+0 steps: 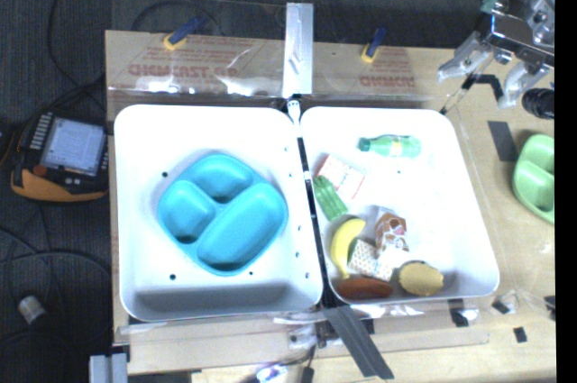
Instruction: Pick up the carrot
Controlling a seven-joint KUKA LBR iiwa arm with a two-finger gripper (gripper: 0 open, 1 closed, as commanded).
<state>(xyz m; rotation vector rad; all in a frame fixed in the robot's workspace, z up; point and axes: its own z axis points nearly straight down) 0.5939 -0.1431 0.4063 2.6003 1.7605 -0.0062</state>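
Claw (487,75) hangs released, its two fingers splayed with nothing between them, above the counter (469,115) beyond the far right corner of the right bin (455,192) and well apart from everything in it. The left bin (135,219) carries a blue divided tray (225,212) and plays no part in the job.

All the risk sits in the right bin's near half, where the goods are heaped. A banana (345,244) curves down onto a small checkered box (365,261), with a printed carton (390,232) just behind and a tan rounded piece (420,278) at the near wall. The carrot (363,287), which I take to be the reddish-orange long piece, lies flat against that near wall, touching the box above it and close beside the tan piece.

Such crowding could let a finger land on the box or banana and close on the wrong item, or on nothing. The wall leaves little room on the near side, so a finger might strike the rim. Its colour is dull, so the identification itself may be mistaken. A green bottle (389,145) lies clear at the far end.
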